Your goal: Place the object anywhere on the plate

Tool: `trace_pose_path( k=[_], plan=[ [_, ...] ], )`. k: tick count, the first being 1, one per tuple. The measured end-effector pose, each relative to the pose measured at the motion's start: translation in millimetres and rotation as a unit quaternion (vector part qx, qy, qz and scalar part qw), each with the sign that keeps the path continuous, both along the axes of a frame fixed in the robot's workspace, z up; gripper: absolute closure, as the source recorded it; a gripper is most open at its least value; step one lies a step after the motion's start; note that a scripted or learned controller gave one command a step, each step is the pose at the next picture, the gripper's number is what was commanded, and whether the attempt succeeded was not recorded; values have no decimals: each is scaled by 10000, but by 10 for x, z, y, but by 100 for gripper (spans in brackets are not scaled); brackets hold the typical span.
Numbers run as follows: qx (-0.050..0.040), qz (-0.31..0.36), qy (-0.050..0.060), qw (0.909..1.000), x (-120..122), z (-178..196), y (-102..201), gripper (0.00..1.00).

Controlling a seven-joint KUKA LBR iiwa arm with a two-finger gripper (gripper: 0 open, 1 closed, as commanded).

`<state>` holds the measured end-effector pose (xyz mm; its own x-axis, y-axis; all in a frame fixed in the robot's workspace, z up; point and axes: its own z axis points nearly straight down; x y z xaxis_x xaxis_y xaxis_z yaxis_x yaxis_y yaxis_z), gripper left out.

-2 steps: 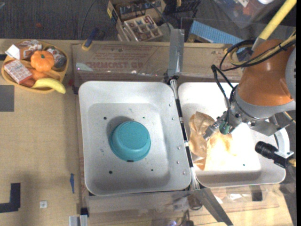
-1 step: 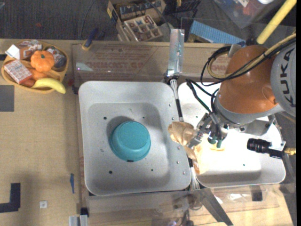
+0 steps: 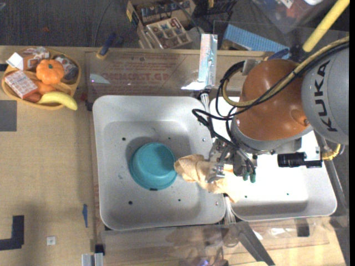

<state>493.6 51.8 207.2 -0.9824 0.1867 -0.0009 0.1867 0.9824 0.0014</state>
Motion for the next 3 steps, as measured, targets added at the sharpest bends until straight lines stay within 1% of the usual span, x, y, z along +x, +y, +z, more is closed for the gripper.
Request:
trace_pose_path(
  k=[1,2,3],
  plan=[
    [1,906,-23,9959,17,61,397,100],
    [5,947,-25,9955,-76,152,915,100],
    [7,940,-24,9956,-21,173,1437,100]
  ],
)
